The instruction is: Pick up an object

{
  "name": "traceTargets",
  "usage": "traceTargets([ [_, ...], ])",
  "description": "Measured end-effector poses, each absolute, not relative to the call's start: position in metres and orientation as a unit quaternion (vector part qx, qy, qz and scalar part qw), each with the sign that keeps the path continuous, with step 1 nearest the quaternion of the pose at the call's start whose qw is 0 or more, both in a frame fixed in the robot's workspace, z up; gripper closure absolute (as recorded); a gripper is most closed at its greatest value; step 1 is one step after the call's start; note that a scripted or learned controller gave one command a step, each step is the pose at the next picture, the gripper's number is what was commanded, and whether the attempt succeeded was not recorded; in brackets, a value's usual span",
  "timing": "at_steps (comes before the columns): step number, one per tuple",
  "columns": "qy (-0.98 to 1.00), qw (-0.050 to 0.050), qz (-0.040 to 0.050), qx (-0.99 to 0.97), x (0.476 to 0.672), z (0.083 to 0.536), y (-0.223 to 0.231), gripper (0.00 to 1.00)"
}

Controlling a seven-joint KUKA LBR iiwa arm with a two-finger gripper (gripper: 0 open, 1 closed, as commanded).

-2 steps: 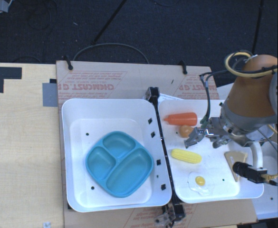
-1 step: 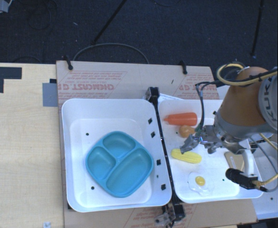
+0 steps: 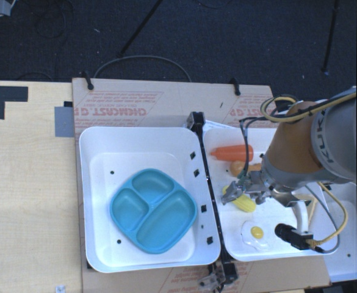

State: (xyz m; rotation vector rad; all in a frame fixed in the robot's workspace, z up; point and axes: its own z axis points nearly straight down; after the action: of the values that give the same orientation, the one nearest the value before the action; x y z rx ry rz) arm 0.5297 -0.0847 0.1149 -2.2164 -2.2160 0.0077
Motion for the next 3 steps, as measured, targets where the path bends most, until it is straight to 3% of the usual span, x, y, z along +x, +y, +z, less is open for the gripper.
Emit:
traceTargets([
  [1, -0.704, 0.003, 0.0019, -0.710, 0.530, 0.128, -0.087, 1.00],
  [2, -0.707, -0.001, -0.0009, -0.707, 0.534, 0.191, -0.089, 1.00],
  [3, -0.707, 0.000, -0.0003, -0.707, 0.535, 0.225, -0.090, 1.00],
])
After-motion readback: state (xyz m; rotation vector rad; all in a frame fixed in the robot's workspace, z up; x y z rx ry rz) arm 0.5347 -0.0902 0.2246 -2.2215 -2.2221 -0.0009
